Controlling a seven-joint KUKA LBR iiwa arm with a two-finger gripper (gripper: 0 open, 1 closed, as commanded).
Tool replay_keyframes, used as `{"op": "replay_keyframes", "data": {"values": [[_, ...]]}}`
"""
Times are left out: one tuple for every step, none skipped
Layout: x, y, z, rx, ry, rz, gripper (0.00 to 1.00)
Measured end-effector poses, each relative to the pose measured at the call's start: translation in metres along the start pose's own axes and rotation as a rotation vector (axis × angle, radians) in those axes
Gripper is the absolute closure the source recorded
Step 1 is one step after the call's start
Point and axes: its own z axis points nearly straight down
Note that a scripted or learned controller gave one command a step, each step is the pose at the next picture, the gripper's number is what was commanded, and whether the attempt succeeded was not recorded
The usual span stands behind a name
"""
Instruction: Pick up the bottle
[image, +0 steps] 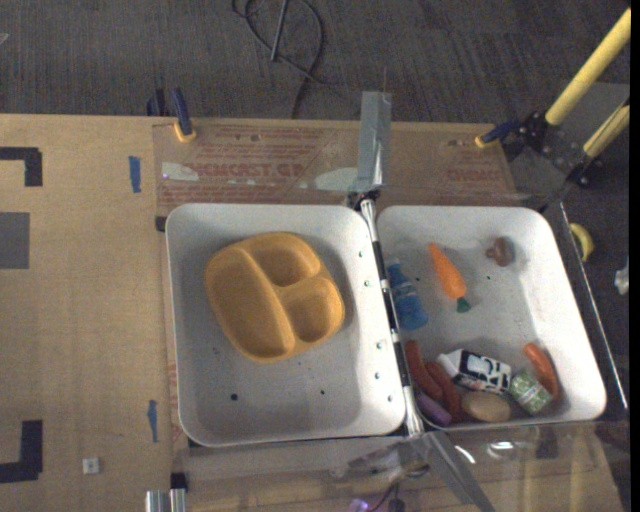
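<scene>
1. The task is judged to be at its very start: the blue bottle (406, 297) is seen lying untouched in the right bin (520, 222), against that bin's wall at nine o'clock, just beside the divider between the two bins.
2. No grasp can be credited; the state of the end effector cannot be told from this view, so reach, closure and lift are all judged to remain.
3. The bottle is seen as a small, smooth blue plastic body, laid on its side with its length running from about eleven to five o'clock.
4. An orange carrot (449, 272), tapered and matte, is placed just beside the bottle toward three o'clock, apart from it.
5. A small brown lump (499, 251) is found toward one o'clock in the same bin.
6. A cluster of toy foods, including a black-and-white carton (477, 370), is packed at the bin's six o'clock edge, well apart from the bottle.
7. The left bin (190, 330) is occupied by a yellow-orange divided plate (273, 294), rounded, glossy and three-sectioned.
8. Both bins are seen as shallow white trays with rounded corners.
</scene>
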Motion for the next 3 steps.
{"op": "replay_keyframes", "data": {"values": [[0.017,0.012,0.020,0.004,0.001,-0.141,1.00],[0.027,0.051,-0.029,0.000,0.000,-0.076,1.00],[0.003,-0.002,0.037,0.002,0.000,-0.064,1.00]]}}
